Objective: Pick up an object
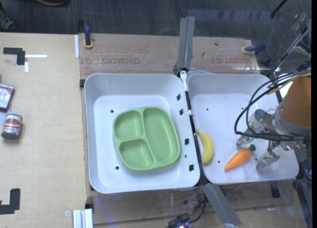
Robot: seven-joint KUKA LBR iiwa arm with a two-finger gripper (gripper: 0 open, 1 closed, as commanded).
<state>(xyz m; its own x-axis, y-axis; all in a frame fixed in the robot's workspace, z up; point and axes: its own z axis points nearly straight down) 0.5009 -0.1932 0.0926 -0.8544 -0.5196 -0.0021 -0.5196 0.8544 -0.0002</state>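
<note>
Two shallow white bins of smooth, faintly glossy plastic; green three-compartment tray smooth matt plastic; yellow banana and orange carrot slick, plastic-looking; pale bench top matt wood grain; gripper bare dull metal.

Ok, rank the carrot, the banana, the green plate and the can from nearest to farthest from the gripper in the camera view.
From the gripper, at the right bin's right side:
1. Carrot, just to its left in the same bin.
2. Banana, by that bin's left wall.
3. Green plate, in the left bin.
4. Can, out on the bench at the far left.
</note>
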